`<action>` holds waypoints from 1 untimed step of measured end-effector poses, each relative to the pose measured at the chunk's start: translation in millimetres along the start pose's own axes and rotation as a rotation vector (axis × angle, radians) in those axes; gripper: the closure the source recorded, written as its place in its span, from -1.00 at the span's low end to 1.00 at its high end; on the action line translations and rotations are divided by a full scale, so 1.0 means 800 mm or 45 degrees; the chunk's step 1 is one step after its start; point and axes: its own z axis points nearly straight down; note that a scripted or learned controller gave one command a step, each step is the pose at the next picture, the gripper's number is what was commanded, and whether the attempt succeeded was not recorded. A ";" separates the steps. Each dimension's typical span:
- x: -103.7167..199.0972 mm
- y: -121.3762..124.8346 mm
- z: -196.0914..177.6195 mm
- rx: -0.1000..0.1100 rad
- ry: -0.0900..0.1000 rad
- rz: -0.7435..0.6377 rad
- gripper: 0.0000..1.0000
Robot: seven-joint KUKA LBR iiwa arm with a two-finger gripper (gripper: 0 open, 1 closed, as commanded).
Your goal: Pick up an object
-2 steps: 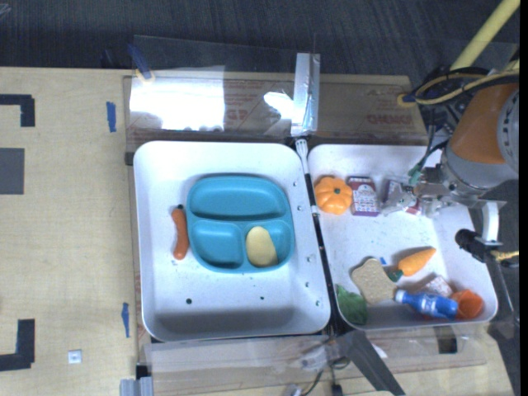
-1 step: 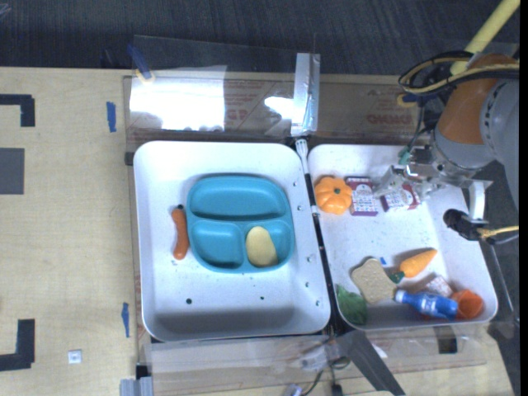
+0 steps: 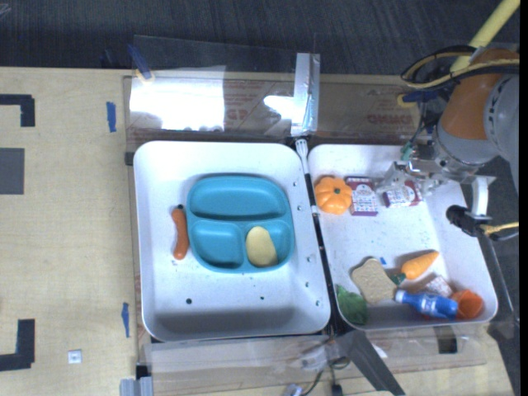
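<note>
A blue bottle [image 3: 426,304] lies at the right bin's [image 3: 462,246] near edge, beside a carrot [image 3: 419,264] and bread slice [image 3: 373,280]. The gripper [image 3: 410,174] hovers over small packets [image 3: 381,195], possibly touching; its opening cannot be told.

Left white bin [image 3: 157,304] holds a blue divided tray [image 3: 239,198] beside a clear plastic wall [image 3: 214,97].

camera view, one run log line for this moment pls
arm: over right bin far side | gripper: near small packets | pumpkin: right bin | blue tray: left bin
</note>
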 end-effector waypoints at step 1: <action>0.026 0.029 0.010 0.005 0.000 -0.338 1.00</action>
